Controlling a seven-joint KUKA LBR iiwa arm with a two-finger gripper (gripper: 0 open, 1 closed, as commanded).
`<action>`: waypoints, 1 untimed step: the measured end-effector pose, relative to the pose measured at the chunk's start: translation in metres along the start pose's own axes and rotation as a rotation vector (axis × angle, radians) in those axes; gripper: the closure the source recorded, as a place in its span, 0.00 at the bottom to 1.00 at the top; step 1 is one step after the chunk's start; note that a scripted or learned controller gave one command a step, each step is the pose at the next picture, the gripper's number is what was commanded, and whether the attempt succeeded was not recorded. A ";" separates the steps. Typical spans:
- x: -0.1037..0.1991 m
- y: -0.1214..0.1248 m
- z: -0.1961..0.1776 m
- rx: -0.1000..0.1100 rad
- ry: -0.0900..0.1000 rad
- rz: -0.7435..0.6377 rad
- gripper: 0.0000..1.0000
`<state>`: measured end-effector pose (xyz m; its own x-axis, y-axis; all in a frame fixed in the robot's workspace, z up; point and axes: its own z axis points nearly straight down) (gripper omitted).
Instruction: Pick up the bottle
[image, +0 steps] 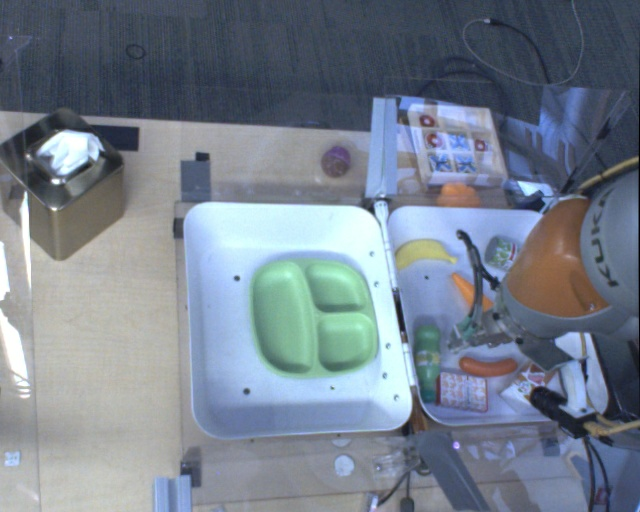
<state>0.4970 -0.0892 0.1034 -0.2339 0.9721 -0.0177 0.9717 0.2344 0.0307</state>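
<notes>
The bottle (428, 357) is green with a lighter cap end. It lies lengthwise against the left wall of the right bin (400, 300), near the front. My gripper (470, 330) hangs low in that bin, just right of the bottle and apart from it, under the arm's orange band (560, 265). Nothing shows between the gripper and the bottle except bare bin floor.
The right bin also holds a banana (424, 253), a carrot piece (463, 289), a red sausage (487, 367) and a small carton (462, 391). A green divided plate (312, 315) sits in the left bin (215, 250). A tissue box (65, 185) stands at far left.
</notes>
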 end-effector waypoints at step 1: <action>-0.004 -0.001 -0.001 -0.002 -0.008 0.005 0.00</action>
<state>0.4973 -0.0937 0.1047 -0.2286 0.9732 -0.0252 0.9728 0.2293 0.0330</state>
